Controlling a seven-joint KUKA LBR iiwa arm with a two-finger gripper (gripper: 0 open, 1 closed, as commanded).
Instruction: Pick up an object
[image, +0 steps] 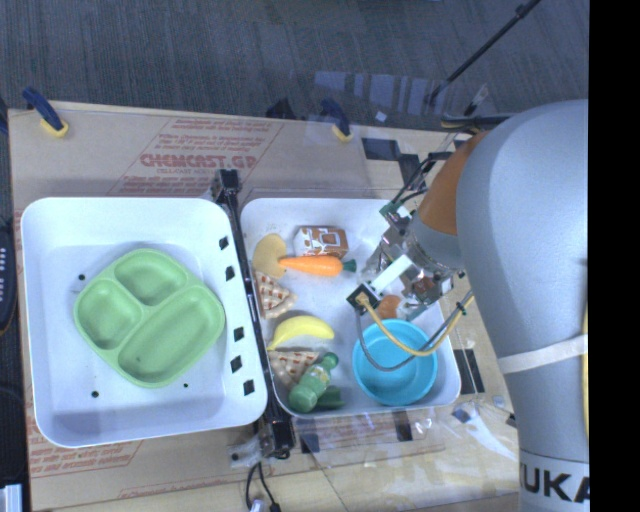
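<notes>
The right bin (440, 395) holds several toy foods. An orange carrot (312, 266) lies near its back, beside a small brown-and-white carton (320, 240). A pale round piece (267, 252) and a waffle wedge (272, 294) lie along the left wall. Below them are a yellow banana (301, 329), a sandwich slice (294, 362) and a green bottle (314, 385). A blue bowl (397, 364) sits at the front right. My gripper (385, 292) hangs low in the bin, just behind the bowl's far rim and right of the carrot. A small orange-brown thing (390, 306) shows partly under it.
The left bin (50, 400) holds a green divided plate (150, 316). A black hinge strip (245, 300) runs between the bins. The grey arm (525, 260) covers the right bin's right side. A yellow cable (420, 345) loops over the bowl.
</notes>
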